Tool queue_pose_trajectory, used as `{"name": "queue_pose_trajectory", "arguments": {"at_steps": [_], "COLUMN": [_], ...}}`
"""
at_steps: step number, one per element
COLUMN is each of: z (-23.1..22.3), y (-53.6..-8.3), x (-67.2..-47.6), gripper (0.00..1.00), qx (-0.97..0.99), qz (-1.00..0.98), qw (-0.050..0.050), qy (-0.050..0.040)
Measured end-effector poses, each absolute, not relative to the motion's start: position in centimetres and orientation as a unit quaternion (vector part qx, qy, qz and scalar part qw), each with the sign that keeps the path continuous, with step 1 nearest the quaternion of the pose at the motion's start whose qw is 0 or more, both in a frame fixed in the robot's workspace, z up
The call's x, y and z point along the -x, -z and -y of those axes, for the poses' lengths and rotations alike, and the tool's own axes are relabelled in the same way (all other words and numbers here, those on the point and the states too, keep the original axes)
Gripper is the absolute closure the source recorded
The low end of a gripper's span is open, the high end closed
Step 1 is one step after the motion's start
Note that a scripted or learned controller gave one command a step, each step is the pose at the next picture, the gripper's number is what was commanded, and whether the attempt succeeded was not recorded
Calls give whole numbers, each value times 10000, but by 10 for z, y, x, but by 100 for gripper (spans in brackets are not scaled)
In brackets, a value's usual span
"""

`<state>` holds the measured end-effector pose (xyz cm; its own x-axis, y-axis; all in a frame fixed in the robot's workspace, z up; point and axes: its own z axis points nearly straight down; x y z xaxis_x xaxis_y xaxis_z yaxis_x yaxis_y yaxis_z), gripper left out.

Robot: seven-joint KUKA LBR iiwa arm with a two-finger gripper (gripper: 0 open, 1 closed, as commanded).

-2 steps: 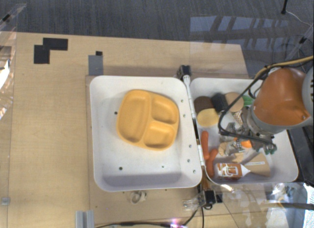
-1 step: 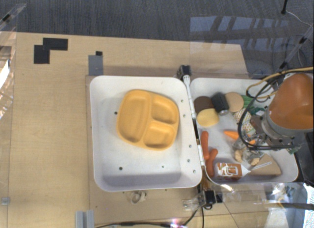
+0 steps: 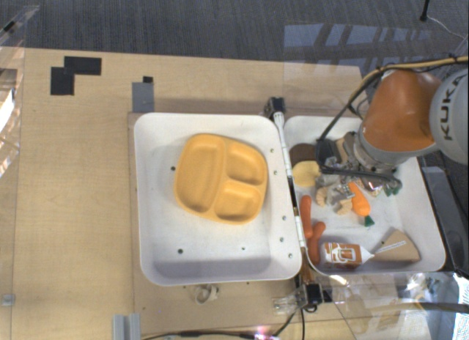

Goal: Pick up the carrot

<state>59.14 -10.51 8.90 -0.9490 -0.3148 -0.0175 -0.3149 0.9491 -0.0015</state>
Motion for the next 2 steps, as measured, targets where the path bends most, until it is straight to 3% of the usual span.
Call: {"name": "queue_pose_trajectory", "arguments": {"at_steps": [1, 2], "z": [108, 168], "y": [-90, -90], "x": [-591, -524], "gripper": [0, 0], "qx": [1574, 1456], "qz": [-9875, -9893], "qw": [84, 61], "qy": [8, 30]}}
